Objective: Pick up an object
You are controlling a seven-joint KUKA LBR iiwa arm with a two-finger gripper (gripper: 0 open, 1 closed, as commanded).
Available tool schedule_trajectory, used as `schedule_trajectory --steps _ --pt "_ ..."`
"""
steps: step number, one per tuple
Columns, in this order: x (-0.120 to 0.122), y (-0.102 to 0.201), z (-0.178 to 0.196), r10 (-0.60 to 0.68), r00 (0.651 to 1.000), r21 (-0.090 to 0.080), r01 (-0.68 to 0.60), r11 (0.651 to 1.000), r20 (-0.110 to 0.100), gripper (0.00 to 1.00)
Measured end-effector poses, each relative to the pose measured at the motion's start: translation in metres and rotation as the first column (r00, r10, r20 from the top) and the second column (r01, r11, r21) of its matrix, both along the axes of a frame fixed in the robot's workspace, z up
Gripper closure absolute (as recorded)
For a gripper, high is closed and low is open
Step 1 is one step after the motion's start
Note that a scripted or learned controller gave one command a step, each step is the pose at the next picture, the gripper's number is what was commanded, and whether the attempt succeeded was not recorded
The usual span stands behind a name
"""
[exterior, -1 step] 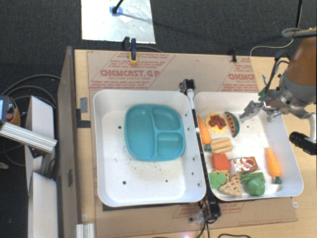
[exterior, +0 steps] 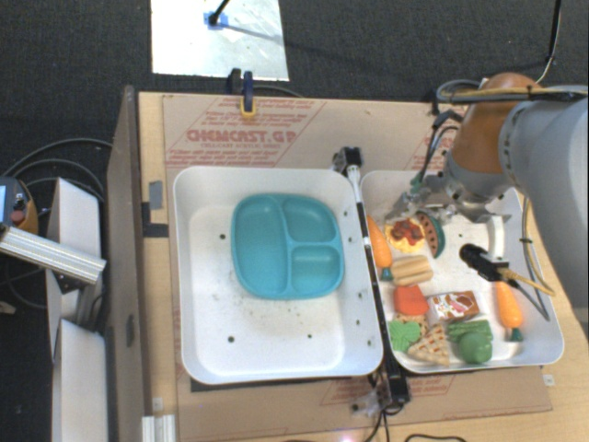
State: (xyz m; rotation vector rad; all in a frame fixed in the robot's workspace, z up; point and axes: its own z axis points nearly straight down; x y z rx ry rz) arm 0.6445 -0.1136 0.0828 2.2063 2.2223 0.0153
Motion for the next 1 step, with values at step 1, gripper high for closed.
schedule_trajectory --steps 1 --pt "0.0006 -0.0023 0.0189 0.000 1.000 -0.001 0.000 1.000 0.001 1.00"
